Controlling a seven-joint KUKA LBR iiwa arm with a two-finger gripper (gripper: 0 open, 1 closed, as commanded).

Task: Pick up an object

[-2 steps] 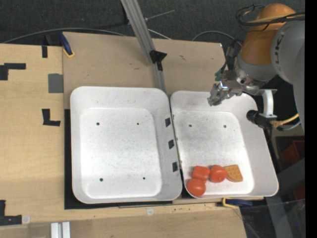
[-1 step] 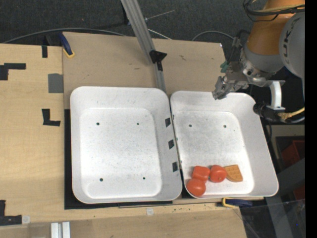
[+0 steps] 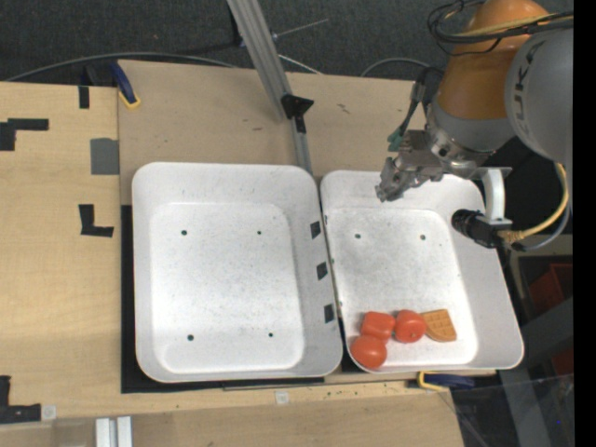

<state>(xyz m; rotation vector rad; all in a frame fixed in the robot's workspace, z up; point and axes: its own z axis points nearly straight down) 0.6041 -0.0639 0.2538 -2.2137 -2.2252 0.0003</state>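
Observation:
Three red tomato-like pieces (image 3: 384,334) cluster at the near edge of the right bin (image 3: 484,277), with an orange waffle-patterned cracker (image 3: 439,325) just to their right. My gripper (image 3: 390,186) hovers over the far edge of that same bin, well away from the objects. Nothing is visible between its fingertips.
The left bin (image 3: 149,277) sits beside the right one, joined by black clips along the divide. A slanted metal pole (image 3: 265,54) rises behind the bins. A black cable fitting (image 3: 470,225) hangs at the right bin's right rim.

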